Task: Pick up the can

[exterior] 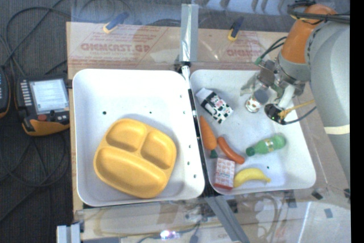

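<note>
- Lying in the right bin (296,176), the can (216,106) is judged light, rigid, smooth; its curved sides should be clamped.
- Pincer (266,95) state cannot be told.

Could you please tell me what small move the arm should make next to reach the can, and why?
Probably shift the tool toward the view's left, until it is over the black-and-white patterned can. The tool is in the right part of the right-hand white bin, while the can lies apart from it, near the wall between the bins.
</note>
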Controlling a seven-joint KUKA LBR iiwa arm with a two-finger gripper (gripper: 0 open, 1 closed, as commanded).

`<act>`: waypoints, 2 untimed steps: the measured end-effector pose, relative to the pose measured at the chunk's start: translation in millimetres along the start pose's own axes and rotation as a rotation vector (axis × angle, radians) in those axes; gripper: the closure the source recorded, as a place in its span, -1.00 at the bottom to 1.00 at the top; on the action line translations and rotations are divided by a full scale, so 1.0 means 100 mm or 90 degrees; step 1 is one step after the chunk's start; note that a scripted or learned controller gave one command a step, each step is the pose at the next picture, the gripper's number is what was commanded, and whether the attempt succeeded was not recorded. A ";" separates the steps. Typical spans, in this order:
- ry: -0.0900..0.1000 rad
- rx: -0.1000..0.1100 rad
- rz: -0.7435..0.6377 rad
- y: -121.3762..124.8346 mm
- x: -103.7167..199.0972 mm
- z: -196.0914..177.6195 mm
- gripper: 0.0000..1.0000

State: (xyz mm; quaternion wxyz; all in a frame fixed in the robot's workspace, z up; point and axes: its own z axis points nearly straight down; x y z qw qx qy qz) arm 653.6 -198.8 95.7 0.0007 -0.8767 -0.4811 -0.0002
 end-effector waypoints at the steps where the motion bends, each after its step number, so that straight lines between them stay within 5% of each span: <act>1: -0.002 0.001 -0.001 -0.01 0.00 -0.08 1.00; 2: -0.003 0.000 0.233 -0.33 0.52 -1.22 1.00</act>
